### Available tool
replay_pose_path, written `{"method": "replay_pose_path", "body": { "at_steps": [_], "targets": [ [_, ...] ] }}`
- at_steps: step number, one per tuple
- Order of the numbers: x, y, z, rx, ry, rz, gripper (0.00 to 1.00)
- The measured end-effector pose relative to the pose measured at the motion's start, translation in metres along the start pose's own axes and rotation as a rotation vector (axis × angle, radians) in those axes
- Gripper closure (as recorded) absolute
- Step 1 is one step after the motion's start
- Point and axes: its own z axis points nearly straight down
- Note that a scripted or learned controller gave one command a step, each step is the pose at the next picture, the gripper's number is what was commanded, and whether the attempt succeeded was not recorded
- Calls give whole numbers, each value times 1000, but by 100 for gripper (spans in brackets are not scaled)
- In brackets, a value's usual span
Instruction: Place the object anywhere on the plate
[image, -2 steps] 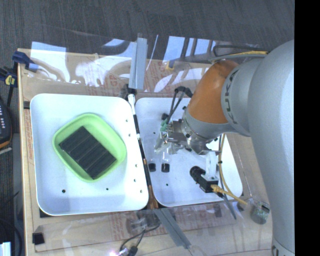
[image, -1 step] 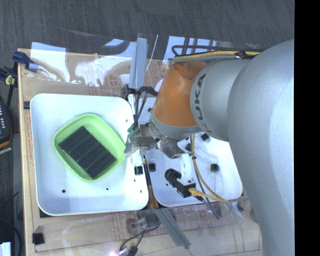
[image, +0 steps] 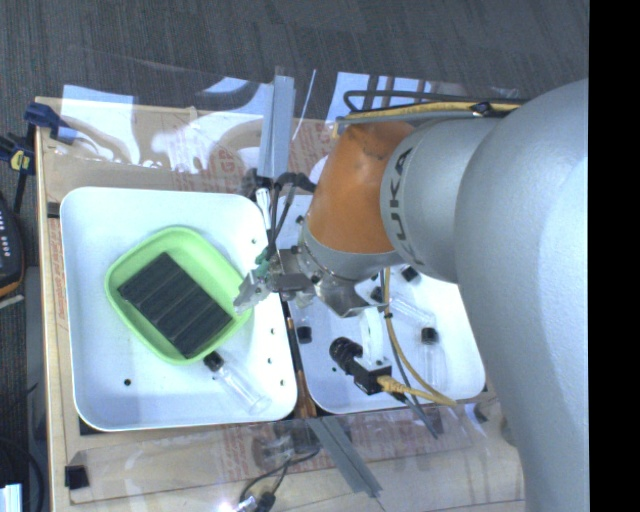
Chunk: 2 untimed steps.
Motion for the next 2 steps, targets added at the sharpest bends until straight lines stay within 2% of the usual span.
{"method": "replay_pose_path", "body": {
  "at_steps": [1, 2],
  "targets": [
    [-19, -5, -55, -5, 0, 70, 0],
    [-58, 22, -140, -5, 0, 83, 0]
  ]
}}
